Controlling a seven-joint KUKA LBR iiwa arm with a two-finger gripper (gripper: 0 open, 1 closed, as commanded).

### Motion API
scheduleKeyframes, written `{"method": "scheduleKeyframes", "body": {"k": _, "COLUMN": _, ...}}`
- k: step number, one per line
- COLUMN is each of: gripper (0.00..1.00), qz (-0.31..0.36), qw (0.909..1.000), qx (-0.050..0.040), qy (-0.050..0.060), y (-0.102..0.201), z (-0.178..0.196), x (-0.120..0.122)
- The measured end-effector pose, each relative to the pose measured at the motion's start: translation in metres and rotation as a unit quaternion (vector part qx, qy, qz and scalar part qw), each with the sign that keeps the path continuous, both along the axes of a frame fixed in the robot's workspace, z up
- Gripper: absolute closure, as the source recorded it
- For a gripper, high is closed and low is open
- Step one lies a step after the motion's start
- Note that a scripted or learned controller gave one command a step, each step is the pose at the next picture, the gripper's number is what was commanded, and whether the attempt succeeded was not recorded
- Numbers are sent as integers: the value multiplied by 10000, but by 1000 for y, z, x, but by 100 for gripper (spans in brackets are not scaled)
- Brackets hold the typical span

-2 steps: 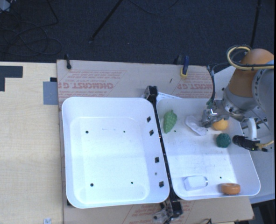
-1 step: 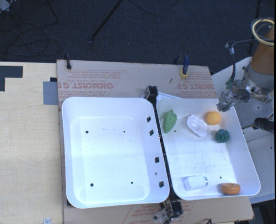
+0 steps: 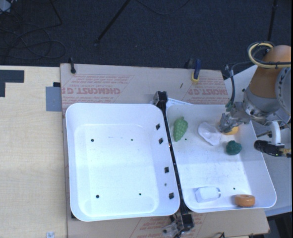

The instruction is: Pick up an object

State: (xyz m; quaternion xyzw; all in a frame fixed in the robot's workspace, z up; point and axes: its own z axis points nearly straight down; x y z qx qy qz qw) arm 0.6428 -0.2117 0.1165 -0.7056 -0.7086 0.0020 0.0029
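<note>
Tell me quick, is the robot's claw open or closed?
Gripper: cannot be told; it is low in the right bin, beside a clear object.

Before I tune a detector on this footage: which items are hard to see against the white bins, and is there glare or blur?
In the camera view, the clear plastic piece and white block nearly vanish against the right bin; the green objects and orange one stand out. Lighting is even, shadows soft, no strong glare; the gripper looks slightly soft.
</note>
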Motion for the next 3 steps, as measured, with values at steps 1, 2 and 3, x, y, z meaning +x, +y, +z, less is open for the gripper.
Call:
{"method": "scheduleKeyframes", "body": {"k": 1, "gripper": 100, "qz": 15, "qw": 10000, "qx": 50, "qy": -27, "y": 6, "z": -29, "x": 2}}
{"method": "scheduleKeyframes", "body": {"k": 2, "gripper": 100, "qz": 34, "qw": 10000, "qx": 45, "qy": -27, "y": 6, "z": -17, "x": 3}}
{"method": "scheduleKeyframes", "body": {"k": 3, "gripper": 100, "qz": 39, "qw": 10000, "qx": 43, "qy": -26, "y": 6, "z": -7, "x": 3}}
